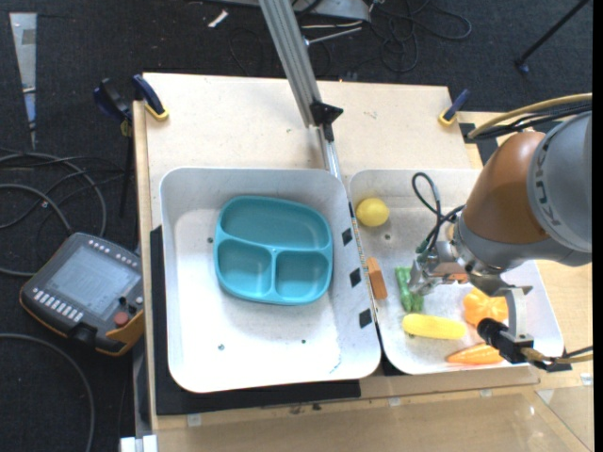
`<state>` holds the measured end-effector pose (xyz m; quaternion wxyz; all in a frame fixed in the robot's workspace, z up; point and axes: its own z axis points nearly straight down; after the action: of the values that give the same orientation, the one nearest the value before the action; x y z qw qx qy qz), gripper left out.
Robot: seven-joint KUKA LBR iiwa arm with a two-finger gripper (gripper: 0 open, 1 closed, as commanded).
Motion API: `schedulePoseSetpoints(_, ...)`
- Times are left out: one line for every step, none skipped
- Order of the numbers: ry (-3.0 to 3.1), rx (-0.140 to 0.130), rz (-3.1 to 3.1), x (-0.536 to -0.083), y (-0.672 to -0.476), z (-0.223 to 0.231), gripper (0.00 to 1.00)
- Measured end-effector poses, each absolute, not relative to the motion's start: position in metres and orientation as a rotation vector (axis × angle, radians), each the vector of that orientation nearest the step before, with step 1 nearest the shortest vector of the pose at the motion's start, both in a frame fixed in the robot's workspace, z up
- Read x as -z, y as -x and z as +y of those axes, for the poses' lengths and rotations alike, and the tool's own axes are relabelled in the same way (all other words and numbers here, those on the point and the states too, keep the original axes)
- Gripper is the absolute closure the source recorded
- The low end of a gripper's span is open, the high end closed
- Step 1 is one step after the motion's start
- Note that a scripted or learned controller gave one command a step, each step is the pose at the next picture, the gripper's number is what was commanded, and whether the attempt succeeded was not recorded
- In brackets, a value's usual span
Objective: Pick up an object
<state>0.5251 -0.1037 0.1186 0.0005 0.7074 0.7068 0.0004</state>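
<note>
Dark carpet floor (75, 158) strewn with cables, around a pale table (236, 111) bearing two white bins side by side. Yellow-tipped clamps (146, 97) at the table's 11 and 1 o'clock corners. Slanted metal pole (292, 45) running down from 12 o'clock to the seam between the bins.

End effector (429, 271) down low inside the right bin (396, 182), near its middle, just beside or touching the green piece (408, 290) at its 7 o'clock. Open or closed: cannot tell, with the wrist and cabling covering it from above. Nothing visibly held.

Other loose things in the same bin:
- yellow ball (373, 212) at 10 o'clock from the end effector, well apart
- long yellow piece (433, 327) at 6 o'clock, just below the green piece
- orange chunk (483, 304) at 4 o'clock, partly under the arm's hardware
- orange carrot-like piece (474, 354) near the bin's front rim
- thin orange stick (377, 279) at 9 o'clock, lying along the rim between the bins

Left bin (170, 252) with a teal divided plate (274, 250) lying flat near its middle.

Handheld controller (85, 290) on the floor at 9 o'clock of the view, grey with orange trim; screen too small to read.

Arm (537, 196) entering from 3 o'clock, bent steeply down over the right bin, orange band above the grey wrist, black cable loop (426, 196) hanging at its 10 o'clock side.
</note>
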Motion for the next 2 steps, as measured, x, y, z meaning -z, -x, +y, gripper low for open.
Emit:
schedulePoseSetpoints(-2.215, -0.005, 2.219, -0.179, -0.530, -0.111, 1.00)
schedulePoseSetpoints(-2.216, -0.003, 2.221, -0.202, -0.531, -0.111, 1.00)
